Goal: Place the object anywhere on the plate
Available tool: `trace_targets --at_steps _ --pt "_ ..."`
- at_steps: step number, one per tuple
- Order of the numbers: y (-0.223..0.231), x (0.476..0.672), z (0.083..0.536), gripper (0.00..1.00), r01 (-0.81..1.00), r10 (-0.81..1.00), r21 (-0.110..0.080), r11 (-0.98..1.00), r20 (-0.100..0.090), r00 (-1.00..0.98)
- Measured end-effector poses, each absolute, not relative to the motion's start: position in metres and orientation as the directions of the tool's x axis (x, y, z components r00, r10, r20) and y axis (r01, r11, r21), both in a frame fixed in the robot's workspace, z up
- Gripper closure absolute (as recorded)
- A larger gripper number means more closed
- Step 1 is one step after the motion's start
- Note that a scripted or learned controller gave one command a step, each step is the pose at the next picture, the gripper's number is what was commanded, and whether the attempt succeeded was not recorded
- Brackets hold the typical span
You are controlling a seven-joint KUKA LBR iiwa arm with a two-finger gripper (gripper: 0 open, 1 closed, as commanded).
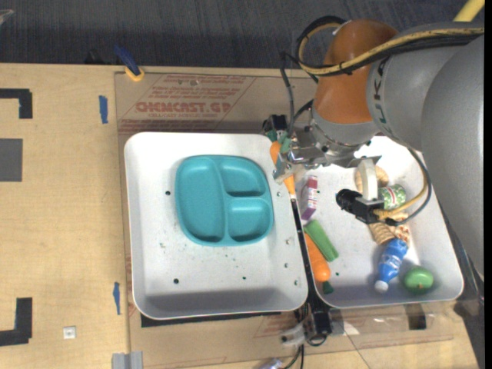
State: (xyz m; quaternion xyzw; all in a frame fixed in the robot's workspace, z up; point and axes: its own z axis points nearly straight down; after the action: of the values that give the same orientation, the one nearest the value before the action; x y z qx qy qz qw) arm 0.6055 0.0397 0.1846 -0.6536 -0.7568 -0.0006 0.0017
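In the camera view, the arm is reaching in from the right, and its pincer is hanging over the top of the wall where the two bins meet. Whether the pincer is clenched or released cannot be told from here, and nothing is visibly being grasped.

A small orange thing is showing just beside the pincer, on its left. It is probably the object meant, though that is a guess. It is sitting near the plate but apart from it.

The teal plate is lying in the left bin and is carrying nothing, so the task is looking barely begun. The securing, the carry across and the release are all still waiting.

The desk is bearing two bins and one plate with three compartments. Lying in the right bin are:
- one carrot along the left wall
- one green pod resting across the carrot
- one pink-and-white tube
- one white roll
- one green-labelled can
- one blue bottle
- one round green fruit
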Motion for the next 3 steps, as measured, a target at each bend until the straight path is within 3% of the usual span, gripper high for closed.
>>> trace_targets --at_steps 1,2,3 --pt "0.095 0.591 0.228 1.00 0.996 0.996 0.005 0.084 0.002 -0.084" --pt "0.177 0.611 0.186 1.00 1.000 1.000 -0.002 0.031 0.002 -0.031" --pt "0.199 0.658 0.263 1.00 0.985 0.985 0.004 -0.170 0.001 0.170"
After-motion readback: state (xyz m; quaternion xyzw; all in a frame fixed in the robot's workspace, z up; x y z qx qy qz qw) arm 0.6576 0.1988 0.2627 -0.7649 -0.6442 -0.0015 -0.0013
